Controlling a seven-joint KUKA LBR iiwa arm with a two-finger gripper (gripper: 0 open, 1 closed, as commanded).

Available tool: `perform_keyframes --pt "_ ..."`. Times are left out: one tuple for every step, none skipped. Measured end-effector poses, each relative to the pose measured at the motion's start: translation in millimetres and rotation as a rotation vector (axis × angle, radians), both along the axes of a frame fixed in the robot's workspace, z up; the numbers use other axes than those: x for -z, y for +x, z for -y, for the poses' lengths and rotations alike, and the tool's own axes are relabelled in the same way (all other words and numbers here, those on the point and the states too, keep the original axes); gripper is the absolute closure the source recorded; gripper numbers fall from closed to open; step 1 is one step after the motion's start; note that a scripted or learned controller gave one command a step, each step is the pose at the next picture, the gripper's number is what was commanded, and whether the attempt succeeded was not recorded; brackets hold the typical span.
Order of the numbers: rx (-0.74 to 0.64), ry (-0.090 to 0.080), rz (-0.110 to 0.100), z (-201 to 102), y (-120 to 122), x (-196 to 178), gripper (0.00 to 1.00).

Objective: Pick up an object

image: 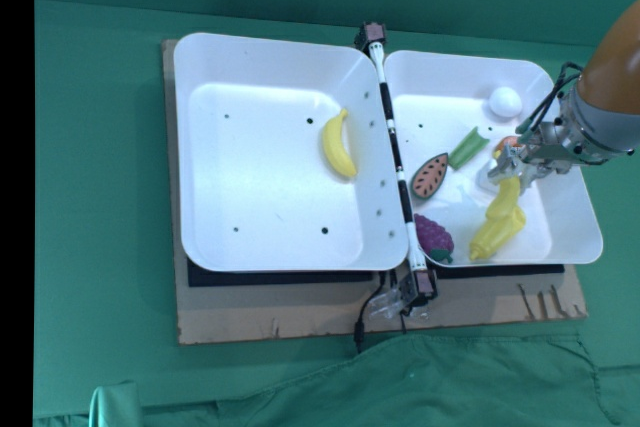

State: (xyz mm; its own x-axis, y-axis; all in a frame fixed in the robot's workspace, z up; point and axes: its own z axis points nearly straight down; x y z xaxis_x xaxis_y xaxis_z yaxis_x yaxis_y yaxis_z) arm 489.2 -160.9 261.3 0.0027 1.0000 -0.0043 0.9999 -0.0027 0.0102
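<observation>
End effector (505, 165) hangs over the right bin (570, 225) — grip state unclear — above a lumpy yellow plastic piece (498, 223); a smooth curved banana (339, 147) lies left.

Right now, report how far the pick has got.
Done: the end effector is down in the right bin, over the yellow squash-like toy. In hand: nothing visibly gripped; the view does not settle a grasp. Left: closing on an object and lifting it. The banana lies alone in the left bin; the watermelon slice, grapes and white ball lie untouched.
</observation>
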Motion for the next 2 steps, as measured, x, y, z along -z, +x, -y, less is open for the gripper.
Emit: perform_keyframes --pt "0.000 0.000 0.000 4.0 3.6 -45.2 1.00" --pt "0.000 0.000 0.000 2.5 9.8 -91.8 1.00"
